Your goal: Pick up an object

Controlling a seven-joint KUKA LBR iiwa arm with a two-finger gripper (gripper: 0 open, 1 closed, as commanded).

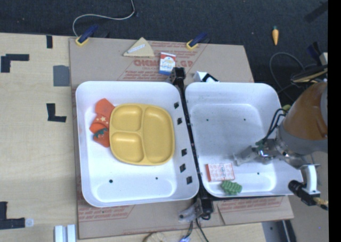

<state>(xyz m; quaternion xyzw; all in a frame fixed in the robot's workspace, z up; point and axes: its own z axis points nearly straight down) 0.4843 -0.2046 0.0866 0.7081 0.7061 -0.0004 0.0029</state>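
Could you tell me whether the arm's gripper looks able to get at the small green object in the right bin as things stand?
Probably yes. The small green object lies uncovered by the right bin's near wall, beside a red-and-white packet, with nothing on top of it. The gripper is already low inside that bin, close by.

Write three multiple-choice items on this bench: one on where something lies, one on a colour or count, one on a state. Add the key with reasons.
1. Where is the yellow tray?
A. left bin
B. right bin
C. on the cardboard behind the bins

2. What colour is the small thing beside the red-and-white card?
A. blue
B. green
C. orange

3. The gripper is
A. lifting the tray
B. low in the right bin, holding nothing seen
C. over the left bin

Key: A, the tray lies in the left bin; B, it is green; B, the gripper is over bare bin floor.
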